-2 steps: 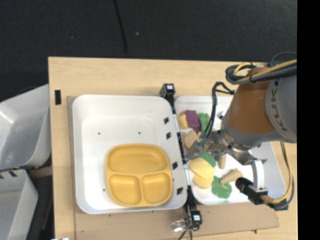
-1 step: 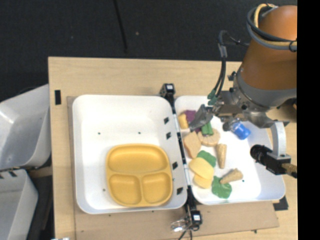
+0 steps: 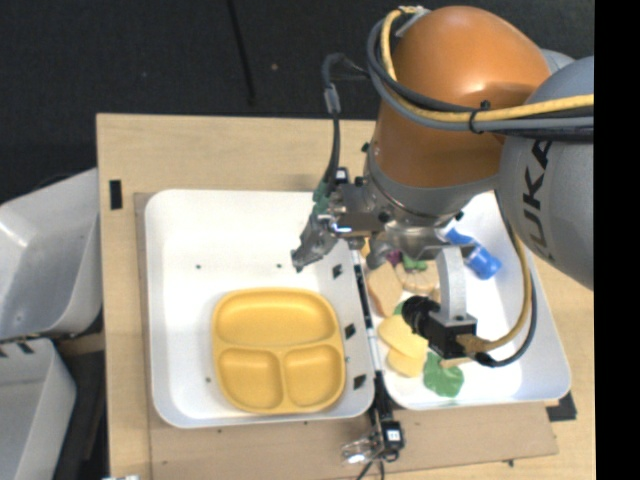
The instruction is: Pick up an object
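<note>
Here the arm (image 3: pixel 450 118) reaches in from the right, and its broad orange band sits over the far part of the right bin (image 3: pixel 535 368). The jaws sit low beside the wall where the two bins meet, over the far right corner of the left bin (image 3: pixel 230 243) and pointing toward its bare white floor. They are a dark, tangled shape from this angle, so I cannot tell how wide they stand. Nothing can be made out between them.

The things to pick all lie in the right bin, crowded along its left side. A blue object (image 3: pixel 479 258) lies nearest the far end, partly under the wrist. A tan piece (image 3: pixel 384 290) lies just beside the dividing wall. Nearer the front edge two pale yellow pieces (image 3: pixel 400 346) lie touching, with a green piece (image 3: pixel 441 378) just beside them.

In the left bin a yellow compartment plate (image 3: pixel 280 353) lies flat at the near end, apart from the jaws. Both bins stand on the wooden table (image 3: pixel 120 153).
</note>
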### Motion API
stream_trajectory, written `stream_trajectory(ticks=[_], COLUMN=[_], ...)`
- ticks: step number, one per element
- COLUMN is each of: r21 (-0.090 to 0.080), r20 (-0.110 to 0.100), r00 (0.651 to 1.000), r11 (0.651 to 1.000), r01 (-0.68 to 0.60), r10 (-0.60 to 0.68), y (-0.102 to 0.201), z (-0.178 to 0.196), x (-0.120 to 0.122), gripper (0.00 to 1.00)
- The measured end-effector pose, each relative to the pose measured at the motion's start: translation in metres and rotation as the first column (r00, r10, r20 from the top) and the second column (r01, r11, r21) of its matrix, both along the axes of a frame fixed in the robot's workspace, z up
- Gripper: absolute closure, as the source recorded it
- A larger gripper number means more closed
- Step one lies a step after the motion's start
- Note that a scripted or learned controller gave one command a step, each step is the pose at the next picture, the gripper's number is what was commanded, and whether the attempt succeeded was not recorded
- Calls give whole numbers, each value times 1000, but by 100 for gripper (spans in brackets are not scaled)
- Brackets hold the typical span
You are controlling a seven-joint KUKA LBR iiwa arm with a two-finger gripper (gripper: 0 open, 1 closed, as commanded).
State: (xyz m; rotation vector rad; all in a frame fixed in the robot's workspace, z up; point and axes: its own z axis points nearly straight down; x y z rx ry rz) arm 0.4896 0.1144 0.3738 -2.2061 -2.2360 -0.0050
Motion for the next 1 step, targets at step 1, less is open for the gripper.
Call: stream_trajectory(ticks=[1], r21=[-2], r20=[-2], r00=[1000], r11=[1000], r01=[6], r10=[-6], y=[53], z=[-5], x=[4], gripper=[0])
